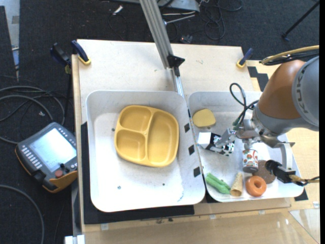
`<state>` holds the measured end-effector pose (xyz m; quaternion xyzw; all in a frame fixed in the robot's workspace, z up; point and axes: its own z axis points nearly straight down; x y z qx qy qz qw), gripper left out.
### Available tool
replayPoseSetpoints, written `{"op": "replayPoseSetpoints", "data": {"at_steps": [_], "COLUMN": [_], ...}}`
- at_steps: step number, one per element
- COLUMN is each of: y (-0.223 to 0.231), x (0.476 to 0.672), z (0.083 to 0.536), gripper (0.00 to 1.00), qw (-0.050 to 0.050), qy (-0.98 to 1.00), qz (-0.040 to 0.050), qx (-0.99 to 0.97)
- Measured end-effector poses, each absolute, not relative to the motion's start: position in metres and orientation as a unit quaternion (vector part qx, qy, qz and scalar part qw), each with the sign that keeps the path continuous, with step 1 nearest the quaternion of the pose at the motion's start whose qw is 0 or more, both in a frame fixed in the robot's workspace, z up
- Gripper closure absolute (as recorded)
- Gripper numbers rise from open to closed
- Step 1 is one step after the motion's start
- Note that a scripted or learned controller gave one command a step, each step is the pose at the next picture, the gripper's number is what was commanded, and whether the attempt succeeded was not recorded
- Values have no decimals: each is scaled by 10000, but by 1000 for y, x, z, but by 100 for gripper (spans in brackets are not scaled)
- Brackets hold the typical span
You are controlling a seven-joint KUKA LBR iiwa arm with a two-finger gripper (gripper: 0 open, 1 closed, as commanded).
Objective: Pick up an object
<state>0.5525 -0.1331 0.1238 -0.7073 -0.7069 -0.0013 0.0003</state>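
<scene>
Along the near wall of the right bin (pixel 284 193), below the pincer (pixel 227 142), lie a green pea pod toy (pixel 217 183), a tan cone (pixel 237 184) and an orange doughnut ring (pixel 256 185), with a brown chocolate doughnut (pixel 267 173) just beside the ring. Up from these and to the pincer's right stands a small white can with red strawberries (pixel 249 157). The grey arm (pixel 292 98) with its orange band comes in from the right and bends down over this bin. At its tip the pincer sits low among a white block (pixel 203 138) and a small black-and-white spotted thing (pixel 227 147); whether its tips are spread or pressed together cannot be told, and nothing is plainly seen between them. Beyond the pincer, toward the far wall, lies a flat yellow disc (pixel 203 118). Well to the pincer's left, in the left bin (pixel 101 187), rests a yellow divided plate (pixel 148 135) with three compartments. Both bins sit on the pale surface (pixel 127 65).
</scene>
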Motion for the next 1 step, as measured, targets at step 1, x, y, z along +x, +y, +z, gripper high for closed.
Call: {"op": "replayPoseSetpoints", "data": {"at_steps": [1], "y": [-134], "x": [554], "z": [137], "gripper": [100], "qw": [-35], "qy": [-7069], "qz": [-29], "qx": [-7073]}}
